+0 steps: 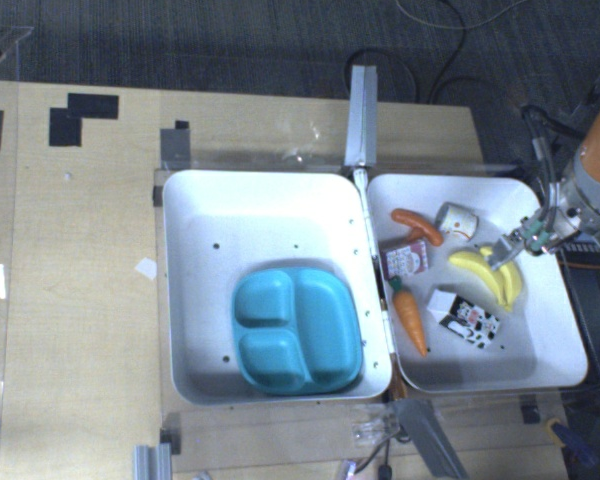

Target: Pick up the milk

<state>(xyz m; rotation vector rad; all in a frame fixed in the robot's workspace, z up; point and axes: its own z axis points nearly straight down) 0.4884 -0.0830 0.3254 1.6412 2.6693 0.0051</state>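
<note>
wooden bench (pixel 80 268) | dark carpet (pixel 180 28) | fingers (pixel 507 251) over banana (pixel 492 273), grip unclear

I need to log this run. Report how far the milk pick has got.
Done: nothing yet. The milk carton lies flat in the right bin, near the carrot.

In hand: the gripper is over the banana, not over the milk, and nothing shows between its fingers.

Left: move to the carton, grasp it and lift it. The blue tray sits in the left bin.
</note>
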